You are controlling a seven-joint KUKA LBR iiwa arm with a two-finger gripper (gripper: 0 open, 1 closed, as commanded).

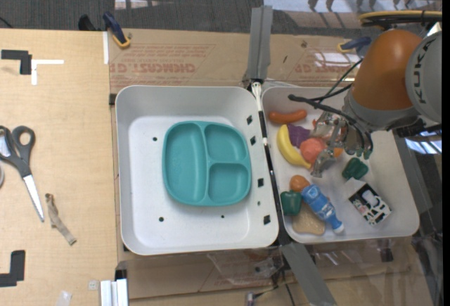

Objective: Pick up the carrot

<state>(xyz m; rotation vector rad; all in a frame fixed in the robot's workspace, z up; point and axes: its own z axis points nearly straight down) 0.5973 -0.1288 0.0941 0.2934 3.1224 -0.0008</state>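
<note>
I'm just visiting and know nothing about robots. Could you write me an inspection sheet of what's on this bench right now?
Surface: two white bins side by side, left bin and right bin, on a wooden bench.
Job's things: carrot lying near the right bin's back edge.
Clutter: teal tray in the left bin; banana, blue bottle and other toy food in the right bin.
Grippers: gripper low over the right bin's items, apart from the carrot.
Cables: black cables by the arm.
Surroundings: scissors on the bench.
</note>
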